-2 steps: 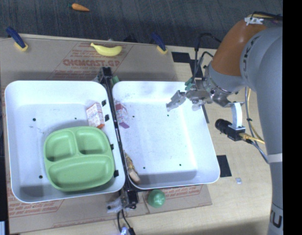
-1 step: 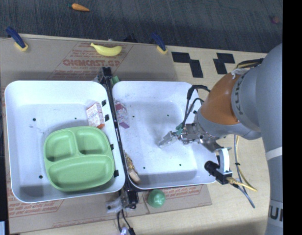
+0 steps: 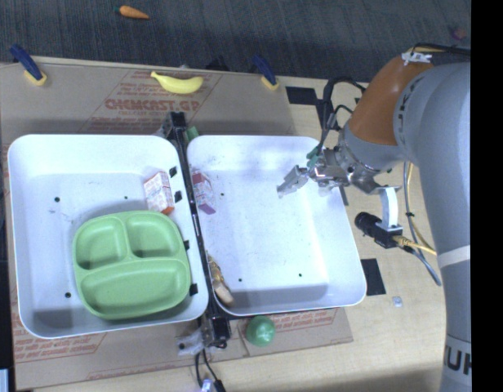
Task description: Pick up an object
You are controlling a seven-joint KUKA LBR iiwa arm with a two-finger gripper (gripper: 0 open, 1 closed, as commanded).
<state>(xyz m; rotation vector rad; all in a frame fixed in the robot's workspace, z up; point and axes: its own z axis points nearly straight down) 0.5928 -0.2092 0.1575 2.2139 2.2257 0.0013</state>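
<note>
Progress looks nil: the gripper [image 3: 291, 183] hangs over the right bin [image 3: 317, 296], jaws slightly parted with nothing between them. Nearest candidate, a red-and-white packet [image 3: 202, 189], lies well off beyond the jaws' tips by the bins' divide. Approach, closing and lift all appear left to do

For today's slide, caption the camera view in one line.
Gripper hovers over the right bin; green tray sits in the left.

Dark grey carpet floor [image 3: 235, 15] lies beyond the counter's far edge. The counter [image 3: 398, 333] is pale wood, covered by printed brown cardboard [image 3: 113, 104] held with blue clamps [image 3: 27, 64] at its far corners.
</note>
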